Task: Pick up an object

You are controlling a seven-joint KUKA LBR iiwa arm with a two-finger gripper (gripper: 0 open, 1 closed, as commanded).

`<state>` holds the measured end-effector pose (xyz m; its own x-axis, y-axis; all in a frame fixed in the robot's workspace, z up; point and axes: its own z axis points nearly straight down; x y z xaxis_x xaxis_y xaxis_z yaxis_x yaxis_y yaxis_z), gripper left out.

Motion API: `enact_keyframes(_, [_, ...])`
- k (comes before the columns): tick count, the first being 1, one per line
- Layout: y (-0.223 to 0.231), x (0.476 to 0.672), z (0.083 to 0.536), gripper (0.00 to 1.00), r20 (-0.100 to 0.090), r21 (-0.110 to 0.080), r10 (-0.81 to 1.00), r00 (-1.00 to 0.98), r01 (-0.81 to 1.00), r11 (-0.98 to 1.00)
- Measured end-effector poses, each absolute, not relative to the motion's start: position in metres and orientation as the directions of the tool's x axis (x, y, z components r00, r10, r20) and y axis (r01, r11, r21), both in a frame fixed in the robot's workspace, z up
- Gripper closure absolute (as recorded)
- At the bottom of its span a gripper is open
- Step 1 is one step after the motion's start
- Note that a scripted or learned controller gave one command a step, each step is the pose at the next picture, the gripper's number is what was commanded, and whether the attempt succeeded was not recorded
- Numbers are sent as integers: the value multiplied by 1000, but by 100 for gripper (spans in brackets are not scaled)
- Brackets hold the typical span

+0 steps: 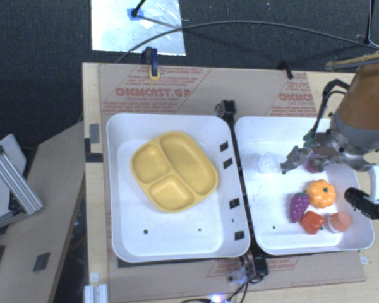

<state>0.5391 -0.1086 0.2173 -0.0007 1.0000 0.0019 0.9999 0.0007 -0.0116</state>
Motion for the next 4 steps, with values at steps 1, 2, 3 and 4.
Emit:
enact_keyframes(1, [-108,542,224,0,0,1,1000,-3,1000,3])
enact_keyframes(2, [-105,550,166,0,1,-4,1000,-2,1000,2])
enact_keyframes(3, [-96,555,114,0,1,-3,1000,-3,1000,3])
enact_keyframes(4, [-95,556,83,0,1,-1,1000,0,1000,0])
